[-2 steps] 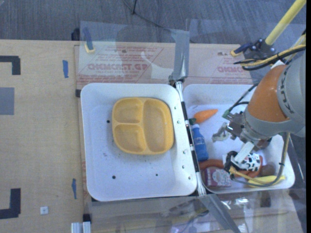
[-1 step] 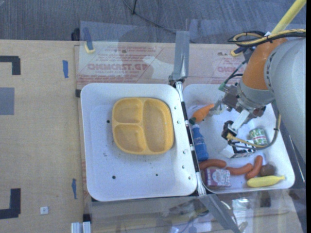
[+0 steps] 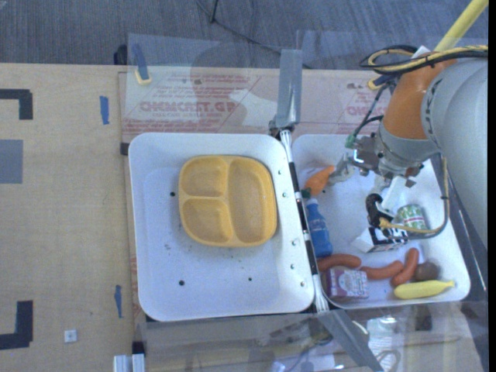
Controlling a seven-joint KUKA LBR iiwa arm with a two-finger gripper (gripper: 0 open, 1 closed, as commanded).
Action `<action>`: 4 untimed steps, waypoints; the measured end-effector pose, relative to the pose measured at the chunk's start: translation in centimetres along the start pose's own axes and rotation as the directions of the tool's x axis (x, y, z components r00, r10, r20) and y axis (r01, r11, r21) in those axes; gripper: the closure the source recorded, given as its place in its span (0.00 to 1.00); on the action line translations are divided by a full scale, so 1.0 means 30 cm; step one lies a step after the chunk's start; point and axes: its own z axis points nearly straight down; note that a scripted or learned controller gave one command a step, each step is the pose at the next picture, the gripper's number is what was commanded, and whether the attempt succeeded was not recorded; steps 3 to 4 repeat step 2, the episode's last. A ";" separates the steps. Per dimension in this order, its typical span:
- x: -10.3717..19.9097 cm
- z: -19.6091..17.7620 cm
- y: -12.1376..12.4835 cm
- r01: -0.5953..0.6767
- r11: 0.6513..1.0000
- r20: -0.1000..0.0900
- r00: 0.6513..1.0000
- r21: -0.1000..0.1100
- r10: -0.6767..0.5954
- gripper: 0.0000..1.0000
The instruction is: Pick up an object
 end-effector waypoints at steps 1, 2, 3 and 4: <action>0.113 0.004 0.069 -0.226 0.974 0.008 0.974 0.012 0.226 0.00; -0.179 -0.161 -0.143 -0.289 0.957 -0.002 0.957 0.010 0.289 0.00; -0.179 -0.161 -0.143 -0.289 0.957 -0.002 0.957 0.010 0.289 0.00; -0.179 -0.161 -0.143 -0.289 0.957 -0.002 0.957 0.010 0.289 0.00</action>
